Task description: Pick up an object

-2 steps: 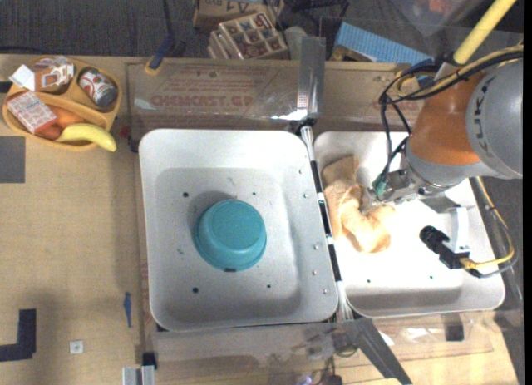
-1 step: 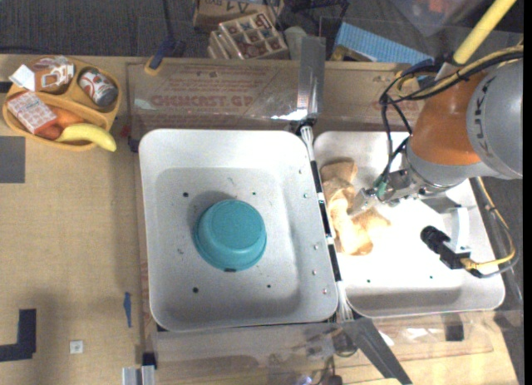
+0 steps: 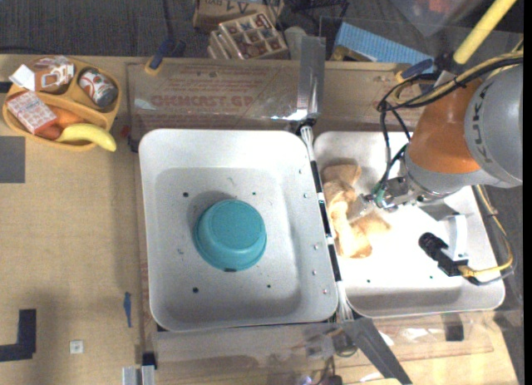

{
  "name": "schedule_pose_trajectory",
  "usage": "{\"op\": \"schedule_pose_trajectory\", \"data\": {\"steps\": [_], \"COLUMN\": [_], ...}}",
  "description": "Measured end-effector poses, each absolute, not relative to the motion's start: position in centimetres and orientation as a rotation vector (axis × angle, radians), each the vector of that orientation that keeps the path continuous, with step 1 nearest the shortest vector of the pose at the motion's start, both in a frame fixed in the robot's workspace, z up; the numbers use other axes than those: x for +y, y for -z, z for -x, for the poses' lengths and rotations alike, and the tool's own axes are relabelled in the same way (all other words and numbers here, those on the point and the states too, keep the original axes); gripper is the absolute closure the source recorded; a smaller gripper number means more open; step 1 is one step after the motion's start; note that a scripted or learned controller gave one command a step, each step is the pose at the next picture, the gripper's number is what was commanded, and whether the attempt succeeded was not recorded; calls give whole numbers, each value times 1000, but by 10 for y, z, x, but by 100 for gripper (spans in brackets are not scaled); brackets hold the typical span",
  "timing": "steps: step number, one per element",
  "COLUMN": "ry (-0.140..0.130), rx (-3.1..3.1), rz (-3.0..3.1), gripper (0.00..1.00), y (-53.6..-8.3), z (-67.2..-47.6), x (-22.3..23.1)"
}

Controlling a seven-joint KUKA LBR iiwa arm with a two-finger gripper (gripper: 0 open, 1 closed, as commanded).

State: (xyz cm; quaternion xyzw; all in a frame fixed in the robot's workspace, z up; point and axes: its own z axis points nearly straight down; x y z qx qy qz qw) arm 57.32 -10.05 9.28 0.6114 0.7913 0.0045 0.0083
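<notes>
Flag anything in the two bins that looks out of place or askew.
Nothing looks spilled or damaged. The teal bowl sits upside down in the left bin, and pale tan pieces lie heaped against the right bin's left wall.

Your arm (image 3: 486, 125) comes in from the right of the camera view, its broad grey link filling the upper right corner and slanting down toward the left. Below that link you can see the orange band (image 3: 445, 146) wrapping the wrist, bright and rounded, facing the camera. From the band the wrist narrows into a darker grey section that points left and a little downward. At its tip sits the gripper (image 3: 384, 196), low and angled leftward. It is small and partly blurred here, so you cannot judge how it is set. Dark cables loop along the upper side of the wrist.
</notes>
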Motion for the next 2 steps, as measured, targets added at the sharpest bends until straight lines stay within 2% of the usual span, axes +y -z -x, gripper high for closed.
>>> {"op": "schedule_pose_trajectory", "data": {"steps": [1,2], "ry": [-17,-15], "rx": [2473,2472], "rz": [-1917,-1917], "gripper": [100,0], "y": [-101,-101], "z": [-573,-573], "x": [-100,-101]}}
